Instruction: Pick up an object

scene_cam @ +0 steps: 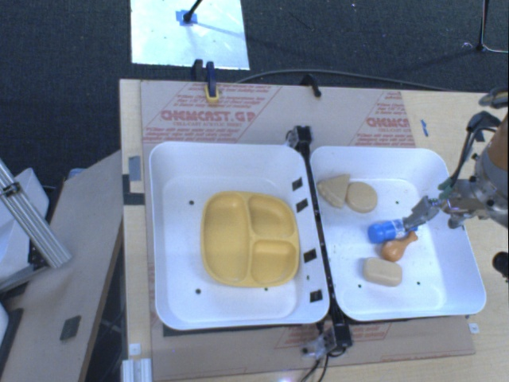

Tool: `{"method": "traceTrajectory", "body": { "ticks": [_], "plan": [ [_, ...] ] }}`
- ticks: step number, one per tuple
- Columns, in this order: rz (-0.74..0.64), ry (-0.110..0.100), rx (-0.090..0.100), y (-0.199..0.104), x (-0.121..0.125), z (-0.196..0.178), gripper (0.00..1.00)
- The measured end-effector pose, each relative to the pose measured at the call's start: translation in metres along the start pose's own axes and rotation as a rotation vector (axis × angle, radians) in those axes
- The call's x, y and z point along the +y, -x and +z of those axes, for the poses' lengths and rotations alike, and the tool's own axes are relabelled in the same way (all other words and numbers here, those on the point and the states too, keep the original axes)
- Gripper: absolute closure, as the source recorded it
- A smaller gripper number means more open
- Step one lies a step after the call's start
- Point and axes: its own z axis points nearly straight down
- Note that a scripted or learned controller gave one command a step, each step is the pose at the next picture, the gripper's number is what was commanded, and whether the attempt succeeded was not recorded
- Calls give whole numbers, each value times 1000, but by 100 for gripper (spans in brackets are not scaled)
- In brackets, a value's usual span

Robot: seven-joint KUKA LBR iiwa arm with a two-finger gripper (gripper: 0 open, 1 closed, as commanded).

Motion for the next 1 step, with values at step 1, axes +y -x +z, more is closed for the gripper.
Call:
{"method": "traceTrajectory", "body": {
  "ticks": [1],
  "plan": [
    [-3,10,-2,0,2,-5,0]
  ]
}}
